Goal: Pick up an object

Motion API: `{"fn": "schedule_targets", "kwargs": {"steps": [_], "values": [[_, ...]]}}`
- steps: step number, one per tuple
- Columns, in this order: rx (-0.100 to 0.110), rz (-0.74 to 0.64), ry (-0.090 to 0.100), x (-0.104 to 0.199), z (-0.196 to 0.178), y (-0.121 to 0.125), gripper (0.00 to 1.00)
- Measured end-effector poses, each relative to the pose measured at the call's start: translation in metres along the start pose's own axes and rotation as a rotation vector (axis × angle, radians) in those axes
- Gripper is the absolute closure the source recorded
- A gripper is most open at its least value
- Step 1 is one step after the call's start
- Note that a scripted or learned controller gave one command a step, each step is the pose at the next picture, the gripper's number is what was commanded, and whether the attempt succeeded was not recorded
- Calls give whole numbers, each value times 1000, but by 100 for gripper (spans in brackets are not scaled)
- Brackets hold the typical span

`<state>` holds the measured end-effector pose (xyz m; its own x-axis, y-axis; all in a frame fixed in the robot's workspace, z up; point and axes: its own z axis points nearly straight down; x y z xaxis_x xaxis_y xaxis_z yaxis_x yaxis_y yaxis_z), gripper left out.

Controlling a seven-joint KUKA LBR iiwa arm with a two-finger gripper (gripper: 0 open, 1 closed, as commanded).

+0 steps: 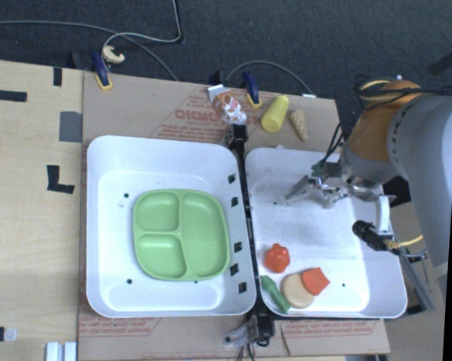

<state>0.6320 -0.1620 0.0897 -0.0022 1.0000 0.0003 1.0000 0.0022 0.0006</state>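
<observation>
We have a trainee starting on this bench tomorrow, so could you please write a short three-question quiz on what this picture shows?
1. True or false: the green divided plate lies in the same bin as the red pepper.
2. Which lies closest to the near rim of the right bin? A) the gripper B) the round tan piece C) the yellow bottle
3. Fill in: the yellow bottle lies on the ___, beyond the bins.

Key: 1. False; the plate is in the left bin, the pepper in the right. 2. B. 3. cardboard.
</observation>
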Motion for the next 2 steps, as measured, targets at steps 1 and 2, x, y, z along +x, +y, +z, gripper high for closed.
{"fn": "schedule_targets", "kwargs": {"steps": [1, 2], "values": [[-1, 2, -3, -62, -90, 15, 0], [4, 0, 2, 52, -27, -8, 0]]}}
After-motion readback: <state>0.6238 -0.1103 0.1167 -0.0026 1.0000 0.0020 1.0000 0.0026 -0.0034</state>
